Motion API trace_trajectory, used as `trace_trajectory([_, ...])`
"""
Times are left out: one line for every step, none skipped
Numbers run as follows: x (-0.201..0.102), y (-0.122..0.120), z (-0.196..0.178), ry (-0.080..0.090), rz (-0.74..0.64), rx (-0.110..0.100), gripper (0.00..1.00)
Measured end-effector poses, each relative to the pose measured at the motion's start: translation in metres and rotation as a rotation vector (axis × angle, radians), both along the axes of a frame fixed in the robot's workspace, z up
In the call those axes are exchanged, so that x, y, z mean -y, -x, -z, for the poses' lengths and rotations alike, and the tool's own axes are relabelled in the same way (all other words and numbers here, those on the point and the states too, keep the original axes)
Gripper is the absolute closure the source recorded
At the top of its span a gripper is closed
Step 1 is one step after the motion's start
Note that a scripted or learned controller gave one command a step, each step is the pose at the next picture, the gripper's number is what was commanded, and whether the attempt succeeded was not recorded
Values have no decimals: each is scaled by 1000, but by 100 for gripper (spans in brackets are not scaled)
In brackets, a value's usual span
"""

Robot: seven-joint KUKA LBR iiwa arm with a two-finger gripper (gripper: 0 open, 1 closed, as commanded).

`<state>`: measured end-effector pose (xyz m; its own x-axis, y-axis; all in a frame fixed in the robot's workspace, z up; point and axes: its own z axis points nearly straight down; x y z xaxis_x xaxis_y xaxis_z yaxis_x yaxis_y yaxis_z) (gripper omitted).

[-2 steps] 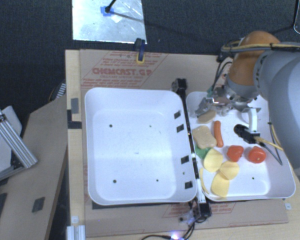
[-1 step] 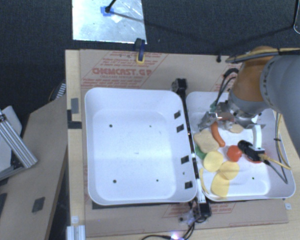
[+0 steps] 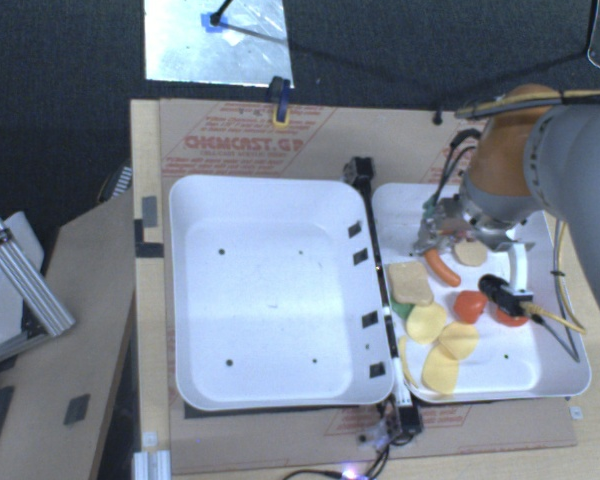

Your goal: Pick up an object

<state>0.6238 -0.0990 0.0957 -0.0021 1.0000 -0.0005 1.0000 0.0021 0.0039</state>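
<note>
step: we judge the reach still in hand; nothing is lifted yet.
gripper (image 3: 438, 236): low in the right bin (image 3: 555, 368), at its far end, just above the orange sausage (image 3: 441, 266).
fingers: we cannot tell whether they are spread or closed, nor see anything between them.
nearby: bread slice (image 3: 411, 283), tomato (image 3: 469, 306), yellow pieces (image 3: 442, 344).
next: settle on the sausage, close, lift.

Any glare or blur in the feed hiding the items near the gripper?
Camera view: even, soft lighting; the left bin is bright white but not blown out. Items in the right bin are slightly soft yet distinct. The gripper sits shadowed under the wrist, blurring its detail.
</note>
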Motion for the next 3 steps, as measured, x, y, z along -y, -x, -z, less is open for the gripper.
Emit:
trace_trajectory([0,-1,-11,0,-1,3,100])
trace_trajectory([-10,-48,-37,1,-4,4,100])
trace_trajectory([-60,-45,-92,-1,-4,0,100])
